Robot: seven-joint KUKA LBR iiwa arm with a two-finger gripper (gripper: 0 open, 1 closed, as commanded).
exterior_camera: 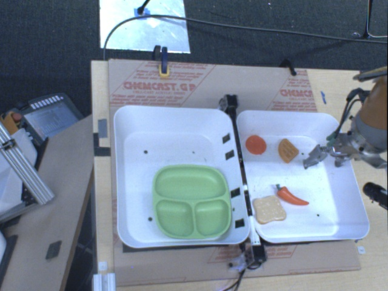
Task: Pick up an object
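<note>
The right bin (348,220) holds a round orange-red piece (256,144), a brown bread-like chunk (288,150), a red-orange pepper (293,196) and a pale slice of toast (268,210). My gripper (316,157) hangs over the bin's right half, just right of the brown chunk and above the pepper. It points left from the arm at the right edge. Nothing shows between its fingers.
The left bin (130,162) holds a green divided tray (191,200). A black clamp strip (237,162) runs between the two bins. A grey device (51,119) and a metal rail (24,171) stand on the side table at left.
</note>
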